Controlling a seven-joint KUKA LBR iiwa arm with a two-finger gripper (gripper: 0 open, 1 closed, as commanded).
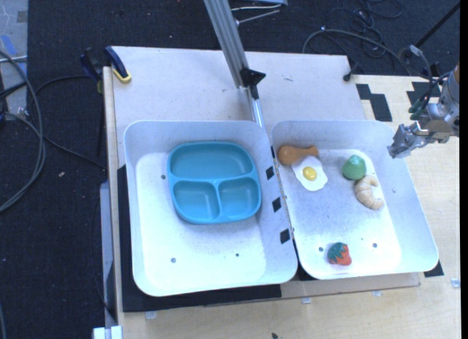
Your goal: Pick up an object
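Task not yet begun: the gripper (406, 142), finger state indiscernible, hovers at the right bin's (409, 206) edge, toy foods ungrasped.

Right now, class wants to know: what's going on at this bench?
A robot arm reaches in from the right, its gripper poised over the right edge of the right bin, holding nothing visible. That bin holds a toy drumstick, a fried egg, a green fruit, a croissant and a strawberry. The left bin holds a blue divided plate. Nothing is picked up yet.
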